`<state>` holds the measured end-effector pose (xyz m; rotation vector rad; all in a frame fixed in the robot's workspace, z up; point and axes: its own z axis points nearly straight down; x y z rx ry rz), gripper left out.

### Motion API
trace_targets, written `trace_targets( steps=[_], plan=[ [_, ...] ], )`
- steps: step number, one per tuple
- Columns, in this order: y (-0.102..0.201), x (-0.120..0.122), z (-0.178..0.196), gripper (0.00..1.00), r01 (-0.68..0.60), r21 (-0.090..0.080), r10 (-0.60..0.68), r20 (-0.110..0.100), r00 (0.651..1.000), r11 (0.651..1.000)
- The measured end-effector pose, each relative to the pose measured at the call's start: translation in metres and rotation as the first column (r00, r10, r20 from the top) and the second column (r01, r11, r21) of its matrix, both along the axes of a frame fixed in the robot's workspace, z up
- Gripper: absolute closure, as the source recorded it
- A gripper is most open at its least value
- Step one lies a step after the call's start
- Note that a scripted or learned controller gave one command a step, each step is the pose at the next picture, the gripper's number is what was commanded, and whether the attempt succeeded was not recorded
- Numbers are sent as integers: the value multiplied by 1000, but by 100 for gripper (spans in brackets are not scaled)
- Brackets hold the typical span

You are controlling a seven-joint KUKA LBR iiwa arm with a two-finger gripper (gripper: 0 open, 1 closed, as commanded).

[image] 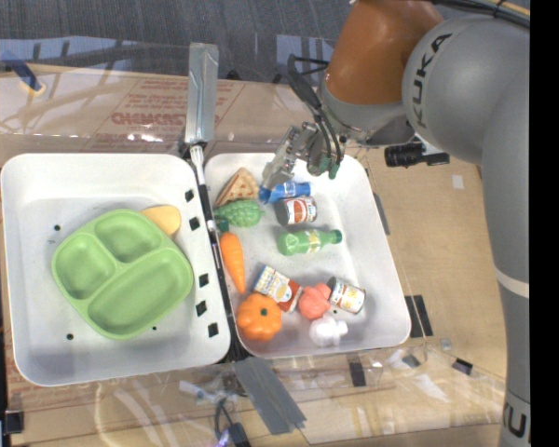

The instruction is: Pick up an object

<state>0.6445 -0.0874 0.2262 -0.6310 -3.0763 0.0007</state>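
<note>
The pincer (pixel 281 169) hangs low over the far end of the right bin (pixel 384 250), its metal fingers (pixel 287 156) angled down toward the toys. How far apart they stand I cannot tell from this slant, and nothing shows clearly between them, so I would not call anything held.

Just below the pincer lies a blue bottle (pixel 287 192), on its side and close enough that it may be touching the tips; it looks like the likely target. Just left of the pincer is a sandwich wedge (pixel 238 187), propped against the bin's left wall. Below the bottle come a can (pixel 299 211), then a green bottle (pixel 307 241) lying flat. Below and left of the pincer are a green corn cob (pixel 237 215) and a carrot (pixel 233 260) along the left wall. Furthest from the pincer, at the near end, sit a pumpkin (pixel 260 317), a small carton (pixel 274 285), a pink toy (pixel 315 301), a second can (pixel 347 296) and a white toy (pixel 328 331).

The toys lie loose and jumbled, as if tipped in, so most rest on their sides.

Well left of the pincer, the left bin (pixel 28 250) holds a green divided plate (pixel 121 273) with a yellow piece (pixel 164 218) at its far edge.

The blue bottle, round and lying flat, could roll away if the fingers close off-centre.
</note>
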Motion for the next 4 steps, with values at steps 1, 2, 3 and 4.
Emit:
trace_targets(
  steps=[1,2,3,4],
  plan=[
    [11,1,-2,100,-391,0,391,1,920,920],
    [56,12,6,100,-423,-1,423,4,906,906],
    [41,13,14,100,-595,-2,595,4,803,803],
    [42,13,22,100,-703,-3,703,5,711,711]
  ],
)
